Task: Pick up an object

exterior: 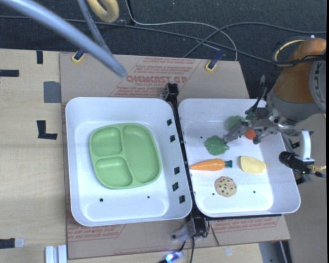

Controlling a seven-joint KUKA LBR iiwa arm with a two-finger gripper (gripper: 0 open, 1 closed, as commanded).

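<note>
In the right bin (274, 201) lie a green leafy toy (215, 144), an orange carrot (208, 165), a yellow piece (252, 164) and a chocolate-chip cookie (225, 186). My gripper (237, 130) reaches in from the right, low over the bin's upper middle, just right of and above the green toy. A small red thing (251, 134) shows beside the gripper's body. Nothing is visibly between the fingers.
The left bin (79, 147) holds a green divided plate (124, 154). A black divider (178, 147) runs between the bins. Cables cross the dark background above, and a grey pole slants in at the top left.
</note>
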